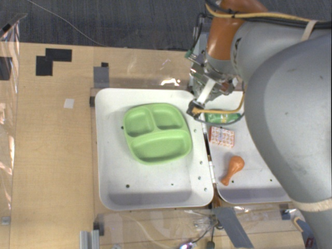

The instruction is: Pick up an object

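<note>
A green divided plate (155,132) lies flat in the left bin (111,185). In the right bin (259,183) I see a green packet (224,118), a small red-and-white patterned packet (222,136) and an orange pear-shaped toy (232,169). My gripper (208,87) hangs over the back left corner of the right bin, just behind the green packet and close to the wall between the bins. The wrist and arm hide the back and right side of that bin. Nothing shows held in the gripper.
The two bins meet at a ridge (207,154) running front to back. The wooden bench (46,139) stretches away to the left. A grey clamp (101,75) sits at the left bin's back corner.
</note>
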